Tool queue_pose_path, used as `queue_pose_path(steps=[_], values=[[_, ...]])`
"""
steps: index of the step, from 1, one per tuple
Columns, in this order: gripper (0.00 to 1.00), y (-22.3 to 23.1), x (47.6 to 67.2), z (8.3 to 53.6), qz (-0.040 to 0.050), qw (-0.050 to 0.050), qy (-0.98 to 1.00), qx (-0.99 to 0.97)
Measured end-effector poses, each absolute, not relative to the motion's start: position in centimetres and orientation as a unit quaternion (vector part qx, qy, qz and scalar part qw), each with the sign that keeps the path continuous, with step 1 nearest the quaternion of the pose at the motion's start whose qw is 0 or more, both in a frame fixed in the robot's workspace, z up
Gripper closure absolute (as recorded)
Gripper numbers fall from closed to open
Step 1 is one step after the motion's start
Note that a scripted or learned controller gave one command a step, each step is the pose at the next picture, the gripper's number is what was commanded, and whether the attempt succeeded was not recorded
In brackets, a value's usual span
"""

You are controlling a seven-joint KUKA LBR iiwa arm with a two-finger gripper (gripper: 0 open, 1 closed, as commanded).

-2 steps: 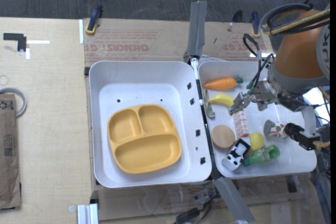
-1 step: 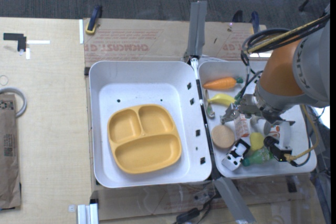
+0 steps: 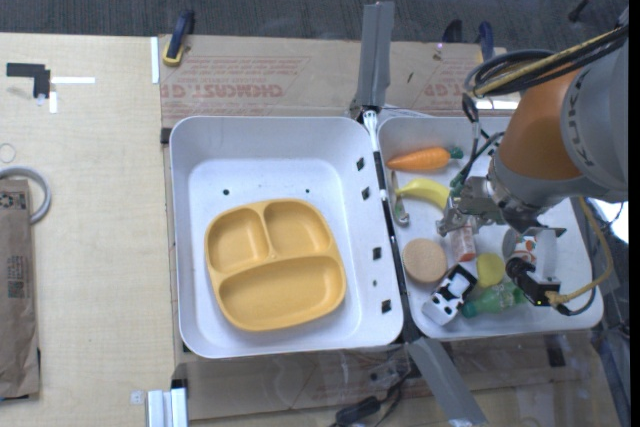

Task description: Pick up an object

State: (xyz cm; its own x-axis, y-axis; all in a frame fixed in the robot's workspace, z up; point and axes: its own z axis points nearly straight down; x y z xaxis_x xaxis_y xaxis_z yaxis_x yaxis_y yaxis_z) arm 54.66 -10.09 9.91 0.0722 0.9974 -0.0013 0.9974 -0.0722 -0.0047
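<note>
I see the gripper (image 3: 462, 227) low in the right bin (image 3: 590, 315) above the cookie (image 3: 424, 261), beside the banana (image 3: 423, 192), nothing visibly lifted yet, so the pick remains, and whether it is apart or together I cannot tell

1. Orange plastic carrot (image 3: 420, 158) with a green stem end: lies flat at the far side of the right white bin (image 3: 592, 315), tip toward the left.
2. Yellow plastic banana (image 3: 424, 192): lies just in front of the carrot, curved.
3. Tan round disc (image 3: 425, 261): lies flat near the bin's left wall.
4. Black-and-white toy (image 3: 452, 292): near corner, beside the disc.
5. Yellow round object (image 3: 489, 268) and green object (image 3: 490, 299): close together, right of the toy.
</note>
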Motion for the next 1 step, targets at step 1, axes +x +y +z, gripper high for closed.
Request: queue_pose_path(steps=[1], values=[[1.0,-5.39,56.98,25.72,0.0012,0.0,-0.75,-0.662]])
